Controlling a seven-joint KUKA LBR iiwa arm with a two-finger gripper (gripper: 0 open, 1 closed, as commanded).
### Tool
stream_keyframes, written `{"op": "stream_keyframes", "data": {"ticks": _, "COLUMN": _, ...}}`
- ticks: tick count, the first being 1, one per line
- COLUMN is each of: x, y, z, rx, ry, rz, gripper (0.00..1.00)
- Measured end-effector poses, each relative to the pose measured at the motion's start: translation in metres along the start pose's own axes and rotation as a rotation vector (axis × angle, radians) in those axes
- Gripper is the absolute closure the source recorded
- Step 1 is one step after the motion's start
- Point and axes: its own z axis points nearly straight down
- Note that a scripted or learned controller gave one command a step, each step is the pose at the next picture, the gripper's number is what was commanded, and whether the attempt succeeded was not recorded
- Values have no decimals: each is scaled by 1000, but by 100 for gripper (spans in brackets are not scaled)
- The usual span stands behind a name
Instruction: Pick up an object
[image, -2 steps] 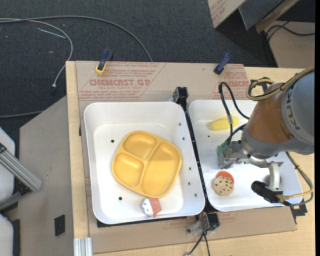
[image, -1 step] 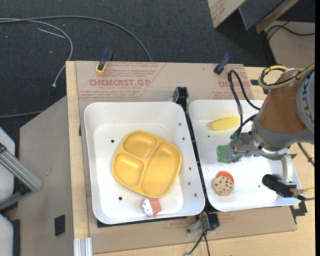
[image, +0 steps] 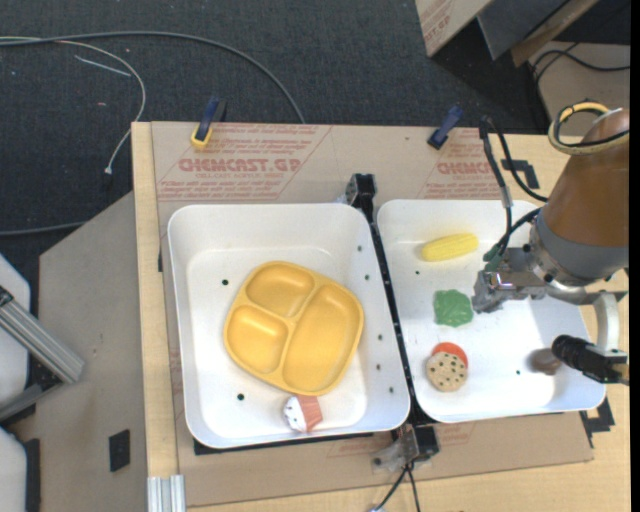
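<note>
— Where was the pincer (image: 492, 290)?
— Low over the right bin (image: 500, 398), with the green piece (image: 452, 307) just to its left (touching or apart, I couldn't tell). I couldn't tell its state either.
— And around it?
— The yellow corn (image: 449, 246) lay above-left, the cookie (image: 447, 369) below-left. Farther left, in the other bin (image: 190, 300), sat the yellow divided plate (image: 293, 326) and a small red-and-white item (image: 301, 413).

Glossy yellow plastic tray (image: 293, 327) in smooth white plastic bin (image: 190, 250); matt cardboard base (image: 250, 155).
</note>
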Motion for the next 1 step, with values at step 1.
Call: {"op": "stream_keyframes", "data": {"ticks": 1, "x": -10, "y": -3, "z": -53, "rx": -3, "ry": -1, "rz": 1, "gripper": 100}}
